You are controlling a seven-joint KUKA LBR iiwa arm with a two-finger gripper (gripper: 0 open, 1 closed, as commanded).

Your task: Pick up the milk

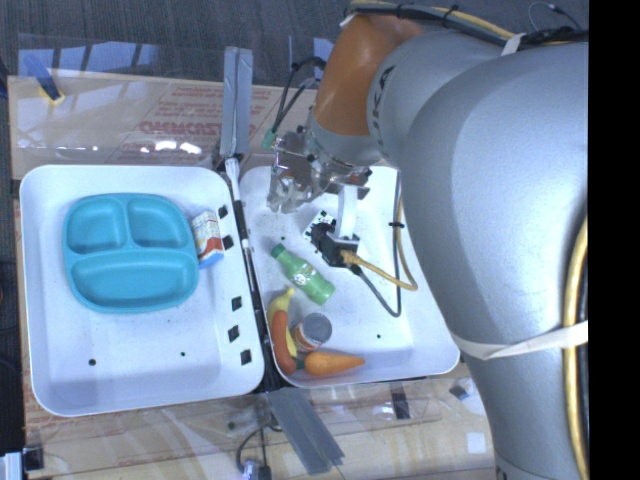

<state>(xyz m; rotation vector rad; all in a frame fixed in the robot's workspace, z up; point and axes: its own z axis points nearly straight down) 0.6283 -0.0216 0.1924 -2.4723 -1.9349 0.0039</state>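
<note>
1. Camera view, arm: the grey arm (500,198) enters from the right and takes up much of that side, its orange band (350,73) bent down over the far end of the right bin (425,343). Black and yellow cables run along its top.
2. Camera view, gripper (300,183): hangs above the far left part of the right bin, metal parts pointing down. Nothing is seen between its fingers; whether they are apart or closed cannot be told.
3. Camera view, milk (207,238): a small white carton with red and blue print, lying in the left bin (130,368), just beside the blue divided plate (130,250) on that plate's right, close to the wall shared with the right bin. It is well apart from the gripper.
4. Camera view, right bin contents: a green bottle (303,274) lies tilted near the bin's middle; nearer the front wall are a banana (282,318), a small grey can (316,328) and a carrot (333,363), close together.
5. Camera view, surroundings: the two white bins sit side by side on a bench (150,438) under clear plastic sheeting, with blue tape at the far left corner.
</note>
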